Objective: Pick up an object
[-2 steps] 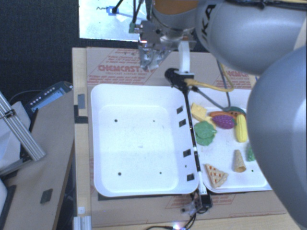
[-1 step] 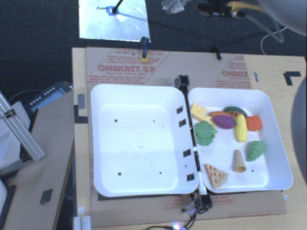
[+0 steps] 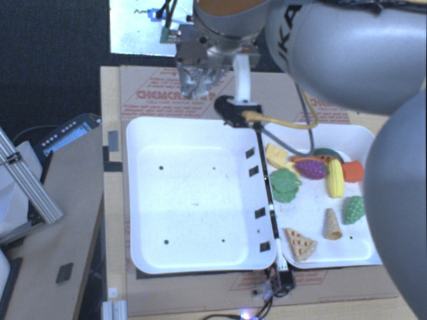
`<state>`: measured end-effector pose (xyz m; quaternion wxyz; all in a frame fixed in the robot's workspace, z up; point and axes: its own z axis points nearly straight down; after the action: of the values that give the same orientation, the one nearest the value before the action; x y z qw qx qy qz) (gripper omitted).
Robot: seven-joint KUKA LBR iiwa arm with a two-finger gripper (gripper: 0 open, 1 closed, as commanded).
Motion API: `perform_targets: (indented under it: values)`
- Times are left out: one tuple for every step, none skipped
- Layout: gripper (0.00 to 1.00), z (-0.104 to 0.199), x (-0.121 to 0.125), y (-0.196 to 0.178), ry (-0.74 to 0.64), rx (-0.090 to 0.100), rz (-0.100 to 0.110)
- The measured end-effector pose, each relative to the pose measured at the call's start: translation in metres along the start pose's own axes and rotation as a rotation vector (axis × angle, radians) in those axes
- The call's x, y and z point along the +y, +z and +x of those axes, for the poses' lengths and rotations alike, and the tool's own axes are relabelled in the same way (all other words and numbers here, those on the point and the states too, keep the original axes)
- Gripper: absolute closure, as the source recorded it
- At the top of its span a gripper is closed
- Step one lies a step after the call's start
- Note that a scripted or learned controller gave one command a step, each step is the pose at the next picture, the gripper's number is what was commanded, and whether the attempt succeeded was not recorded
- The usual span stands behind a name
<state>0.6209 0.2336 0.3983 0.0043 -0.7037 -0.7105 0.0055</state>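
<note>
My gripper (image 3: 197, 85) hangs high over the cardboard sheet just behind the far rim of the left bin (image 3: 143, 179), with nothing seen in it. All the toy food lies in the right bin (image 3: 363, 252), away from the gripper: a yellow wedge (image 3: 275, 155), a green leafy piece (image 3: 285, 184), a purple bunch (image 3: 310, 169), a yellow banana-like piece (image 3: 335, 179), an orange piece (image 3: 354, 171), a green bumpy piece (image 3: 354, 209), a tan cone (image 3: 331, 224) and a waffle-patterned slice (image 3: 300, 244).
The grey arm fills the upper right and hides the right bin's far right side. A black divider with clips (image 3: 263, 179) runs between the bins. A yellow cable (image 3: 287, 122) crosses above the right bin's far rim. A metal rail (image 3: 30, 185) lies at the left.
</note>
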Motion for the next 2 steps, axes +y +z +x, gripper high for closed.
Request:
perform_targets:
  values:
    - [1.00, -0.030, 0.049, -0.037, 0.009, 0.003, -0.020]
    - [1.00, -0.076, -0.009, 0.161, 0.012, -0.003, 0.004]
